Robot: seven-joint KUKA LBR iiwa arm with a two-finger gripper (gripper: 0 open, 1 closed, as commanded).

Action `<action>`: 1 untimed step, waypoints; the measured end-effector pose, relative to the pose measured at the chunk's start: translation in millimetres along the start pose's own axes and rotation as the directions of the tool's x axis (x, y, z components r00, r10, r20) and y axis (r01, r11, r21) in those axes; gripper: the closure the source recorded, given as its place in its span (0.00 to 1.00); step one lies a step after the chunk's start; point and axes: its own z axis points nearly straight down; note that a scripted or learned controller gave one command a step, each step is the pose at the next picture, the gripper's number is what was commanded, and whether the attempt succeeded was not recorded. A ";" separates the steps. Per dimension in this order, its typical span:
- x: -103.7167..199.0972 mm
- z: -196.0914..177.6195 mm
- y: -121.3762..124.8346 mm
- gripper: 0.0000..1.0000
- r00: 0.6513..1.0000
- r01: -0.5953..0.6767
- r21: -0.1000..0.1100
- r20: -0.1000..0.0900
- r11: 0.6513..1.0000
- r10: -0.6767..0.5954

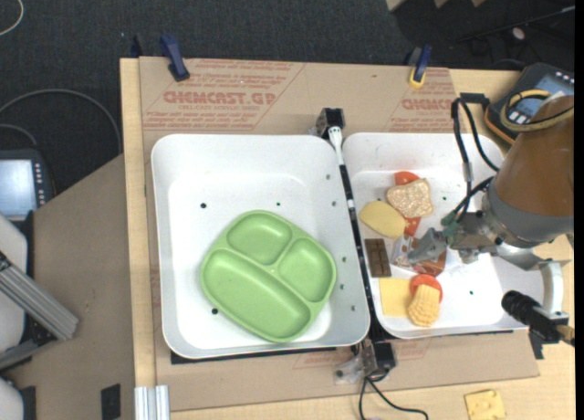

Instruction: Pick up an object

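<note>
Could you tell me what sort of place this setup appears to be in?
Probably a robotics lab: a robot arm reaches over two white bins, toy food and a green divided plate, on a clamped board with cables.

the bench point(274, 99) is a brown board printed with red lettering, set over a dark carpeted floor point(82, 16). 2 shallow white bins lie directly on it, side by side and touching along their inner edges: the left bin point(182, 181) is the larger, the right bin point(474, 304) the smaller. a blue clamp point(173, 57) grips the far edge of the board on the left, and a second clamp point(419, 64), blue and yellow, grips it near the far right corner.
</note>
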 end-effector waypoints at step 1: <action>-14.3 76.4 86.9 0.00 1.000 -0.003 -0.027 0.005 1.000 0.003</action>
